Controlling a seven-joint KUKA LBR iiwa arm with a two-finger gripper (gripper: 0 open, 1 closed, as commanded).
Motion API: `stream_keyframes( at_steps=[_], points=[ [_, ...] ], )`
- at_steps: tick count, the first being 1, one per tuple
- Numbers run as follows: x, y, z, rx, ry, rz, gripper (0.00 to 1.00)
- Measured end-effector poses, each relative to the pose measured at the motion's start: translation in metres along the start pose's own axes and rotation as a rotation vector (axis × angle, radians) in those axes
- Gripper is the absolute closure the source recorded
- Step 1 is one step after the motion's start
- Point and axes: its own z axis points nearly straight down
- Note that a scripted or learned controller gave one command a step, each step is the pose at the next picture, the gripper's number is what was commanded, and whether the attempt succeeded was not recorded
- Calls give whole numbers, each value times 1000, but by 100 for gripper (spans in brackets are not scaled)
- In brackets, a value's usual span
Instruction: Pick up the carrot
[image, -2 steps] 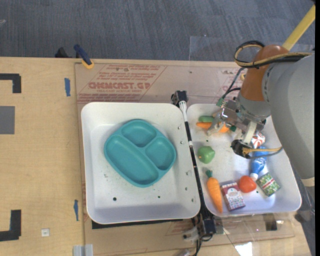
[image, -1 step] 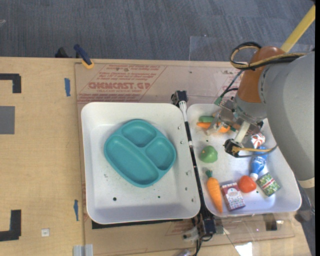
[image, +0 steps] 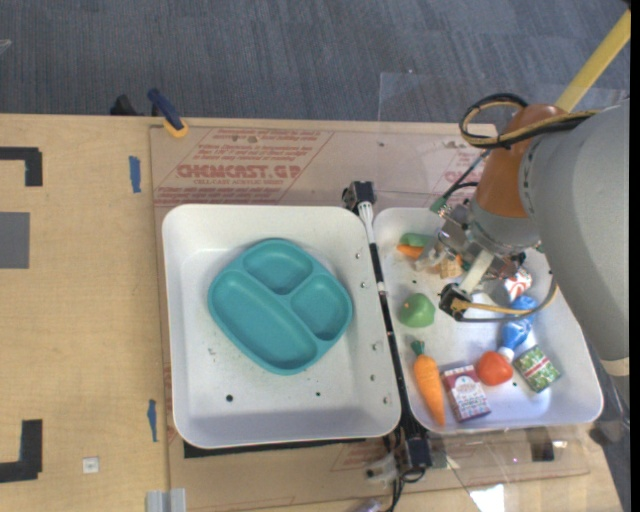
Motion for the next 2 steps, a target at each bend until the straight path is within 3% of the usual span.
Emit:
stream_keyframes(
  at_steps=[1,2],
  points=[
    [0,1,-12,-4,-2,-4,100],
    [74,-71,-99,0,6,131,100]
  ],
)
